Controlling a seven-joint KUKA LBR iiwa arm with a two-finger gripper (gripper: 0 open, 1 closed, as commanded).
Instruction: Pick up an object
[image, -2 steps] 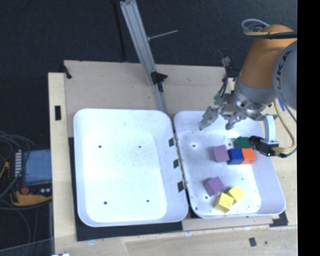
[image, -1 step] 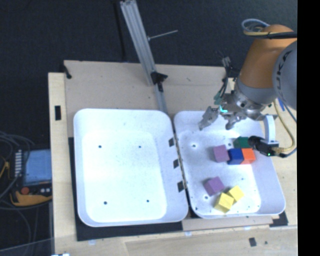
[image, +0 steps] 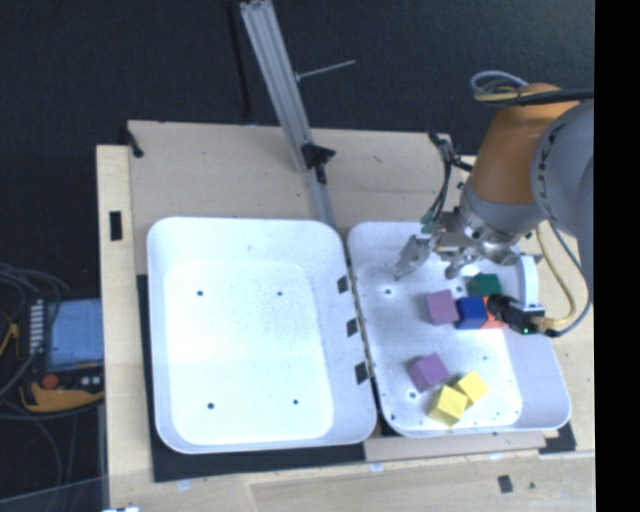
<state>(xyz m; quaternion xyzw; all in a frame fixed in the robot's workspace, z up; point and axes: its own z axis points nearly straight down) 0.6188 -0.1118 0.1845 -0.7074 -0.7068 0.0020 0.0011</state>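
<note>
The objects to pick from all lie in the right bin (image: 395, 400), gathered toward its right half. A purple block (image: 440, 306) sits near the middle, with a blue block (image: 471, 312) touching its right side; a green block (image: 485, 285) lies just above the blue one, and a sliver of something orange-red (image: 492, 322) shows at the blue block's lower right edge. Lower down, a second purple block (image: 428, 371) rests apart from that cluster, and two yellow blocks lie beside it at the lower right: one (image: 473, 387) just to its right, the other (image: 449, 404) below, the two yellow ones touching or nearly so. The end effector (image: 436, 258) hovers over the upper part of the right bin, above and a little left of the first purple block; its two grey fingers are spread apart with nothing between them. Behind it the orange band of the arm (image: 505, 150) rises toward the upper right. The left bin (image: 250, 330) sits alongside, its right edge meeting the right bin. Both bins rest on the pale desk (image: 200, 170), and a grey metal pole (image: 285, 90) slants up from between the bins toward the top of the view.
</note>
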